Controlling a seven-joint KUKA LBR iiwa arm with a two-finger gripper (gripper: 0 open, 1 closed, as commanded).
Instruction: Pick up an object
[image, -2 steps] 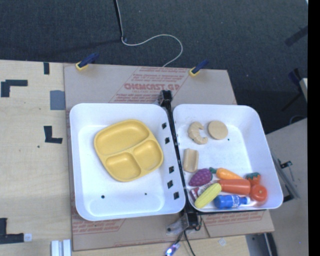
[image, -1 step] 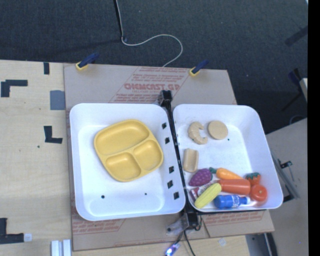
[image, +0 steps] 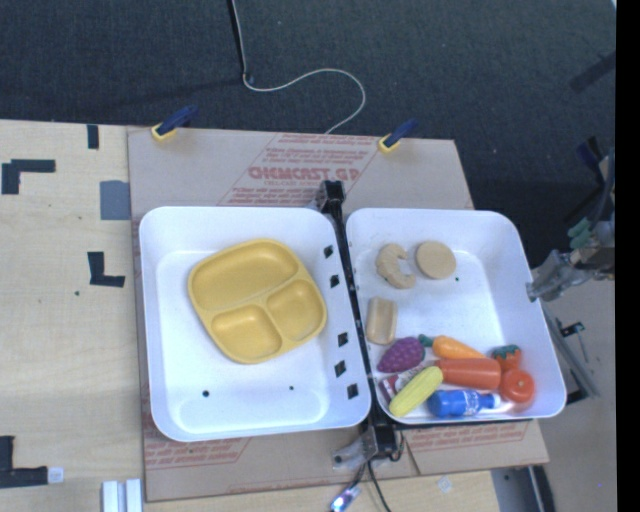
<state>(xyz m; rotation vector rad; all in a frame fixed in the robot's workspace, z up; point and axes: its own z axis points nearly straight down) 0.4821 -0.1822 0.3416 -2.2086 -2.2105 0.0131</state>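
Right now I am hanging at the right edge of the scene, outside the right bin (image: 500, 228), with my gripper (image: 560, 272) just beyond its right wall; whether it is open or closed, I cannot tell from this angle. Nothing is sitting in my grasp. Lying in the right bin are a bitten bread piece (image: 396, 267), a round cookie (image: 435, 260), a tan block (image: 381, 321), purple grapes (image: 402, 353), a corn cob (image: 416, 390), a carrot (image: 458, 349), an orange sausage (image: 470, 373), a tomato (image: 517, 385) and a blue bottle (image: 462, 403), crowding its near corner. Resting in the left bin (image: 160, 240) is a yellow divided plate (image: 257, 299).
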